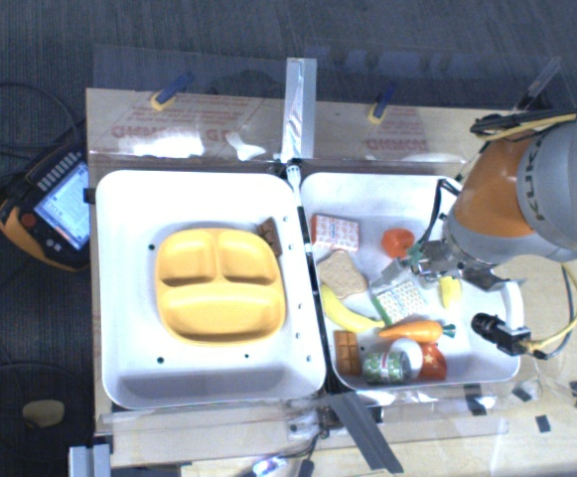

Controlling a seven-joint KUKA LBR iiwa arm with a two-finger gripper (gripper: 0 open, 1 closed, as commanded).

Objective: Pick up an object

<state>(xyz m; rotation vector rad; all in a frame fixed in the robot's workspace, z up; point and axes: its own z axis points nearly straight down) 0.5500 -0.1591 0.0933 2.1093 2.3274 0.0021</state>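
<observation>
The right bin [367, 199] holds several toy foods. A red and white box [335, 231] lies at the back left, with a small orange-red piece [397, 239] beside it. In front lie a bread slice [343, 274], a banana [346, 311], a checkered packet [399, 298], a carrot [412, 331], a brown cracker [346, 348], a green can [387, 367] and a red tomato [432, 363]. My gripper [420, 259] is low in the bin's right half, just above the checkered packet and right of the orange-red piece. A small yellow item [450, 291] lies under the wrist.
The left bin [119, 266] carries a yellow divided plate [220, 284], with a small brown item [268, 233] at the plate's back right corner. The arm's orange band [497, 207] overhangs the right bin's right wall. A teach pendant [55, 212] lies left of the bench.
</observation>
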